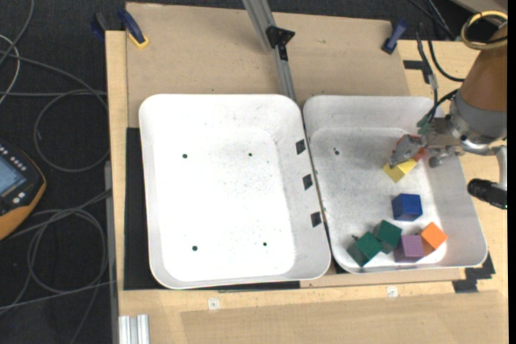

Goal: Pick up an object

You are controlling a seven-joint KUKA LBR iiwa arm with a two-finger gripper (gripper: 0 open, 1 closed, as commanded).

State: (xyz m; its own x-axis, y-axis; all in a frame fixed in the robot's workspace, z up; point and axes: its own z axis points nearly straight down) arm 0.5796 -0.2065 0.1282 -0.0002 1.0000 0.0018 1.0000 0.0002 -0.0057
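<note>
My gripper (405,159) hangs over the middle of the right bin (355,181), coming in from the right under the grey wrist with the orange band. A small yellow block (399,170) sits tilted at the fingertips, its upper edge caught between them. The gripper is shut on this block. Below it in the same bin lie a blue cube (407,206), an orange block (434,235), a purple block (412,246) and two dark green blocks (376,241) clustered near the front edge.
The left bin (161,173) stands beside the right one, with a raised divider edge between them. A slanted metal pole (258,4) runs from the back of the bench toward the bins. Cables lie on the floor at left.
</note>
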